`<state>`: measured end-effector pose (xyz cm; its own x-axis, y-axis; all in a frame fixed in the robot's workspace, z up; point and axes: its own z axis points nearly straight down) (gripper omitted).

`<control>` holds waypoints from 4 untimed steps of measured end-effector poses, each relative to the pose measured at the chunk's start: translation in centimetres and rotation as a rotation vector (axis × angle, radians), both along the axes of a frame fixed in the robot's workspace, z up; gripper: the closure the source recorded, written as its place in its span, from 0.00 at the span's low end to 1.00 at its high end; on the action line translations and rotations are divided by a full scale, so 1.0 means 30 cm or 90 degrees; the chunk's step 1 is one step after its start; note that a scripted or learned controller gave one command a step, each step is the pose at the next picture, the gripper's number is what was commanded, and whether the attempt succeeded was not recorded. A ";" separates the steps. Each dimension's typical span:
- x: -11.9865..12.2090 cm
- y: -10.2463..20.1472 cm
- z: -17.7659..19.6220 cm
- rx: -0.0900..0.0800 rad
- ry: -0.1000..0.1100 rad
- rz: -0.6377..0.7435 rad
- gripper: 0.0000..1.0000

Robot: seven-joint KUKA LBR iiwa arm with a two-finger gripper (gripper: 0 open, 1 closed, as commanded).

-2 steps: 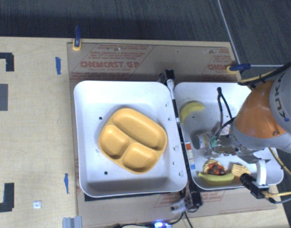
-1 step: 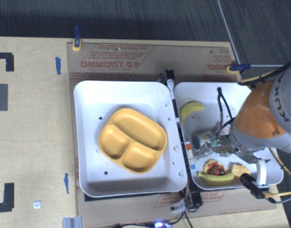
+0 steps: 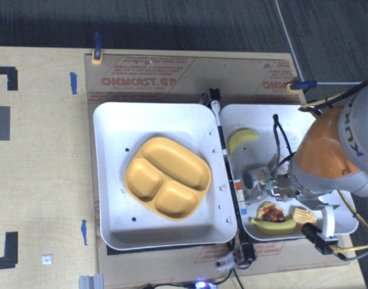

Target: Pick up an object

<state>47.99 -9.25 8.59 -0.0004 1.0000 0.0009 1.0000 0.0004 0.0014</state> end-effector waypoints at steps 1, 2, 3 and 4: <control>0.000 0.001 0.000 0.000 0.000 -0.001 0.00; 0.000 0.002 0.000 0.000 0.000 -0.001 0.00; 0.000 -0.004 0.000 0.000 0.000 0.000 0.00; 0.000 -0.002 0.000 0.000 -0.001 0.000 0.00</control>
